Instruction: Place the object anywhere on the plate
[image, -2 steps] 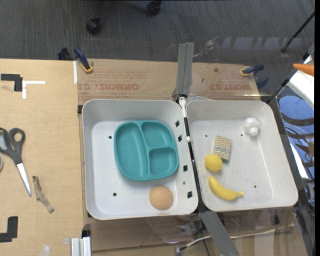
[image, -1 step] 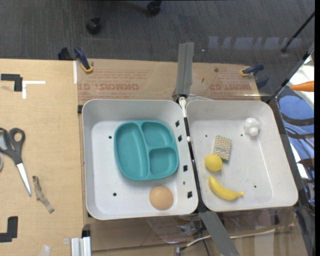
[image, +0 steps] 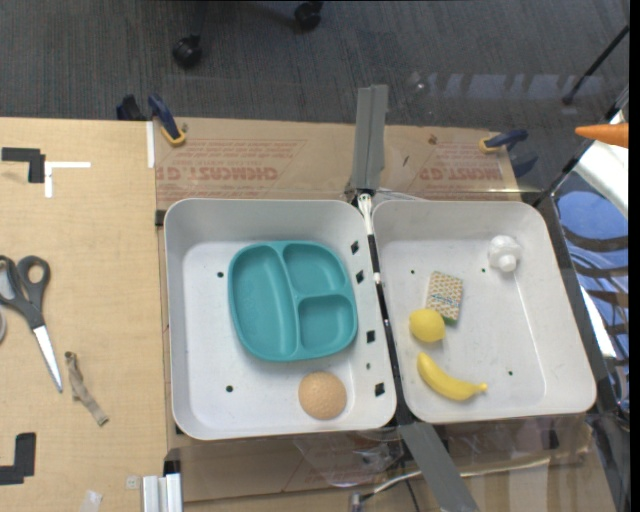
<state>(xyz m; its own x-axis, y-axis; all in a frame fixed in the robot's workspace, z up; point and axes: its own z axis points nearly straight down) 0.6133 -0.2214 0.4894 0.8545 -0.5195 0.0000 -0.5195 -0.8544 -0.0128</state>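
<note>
Teal plate (image: 293, 300) is being borne by the mid-frame bin (image: 200, 380); a banana (image: 450, 381) and possibly a lemon (image: 427, 326) are being held right of it; the gripper's state cannot be told.

At the far right edge of the scene, a small part of the arm is in view: its orange band (image: 606, 131), bright and smooth, shows as a narrow wedge tapering to a point toward the left. Just nearer lies a strip of pale grey casing (image: 612, 166), plain and unmarked.
</note>
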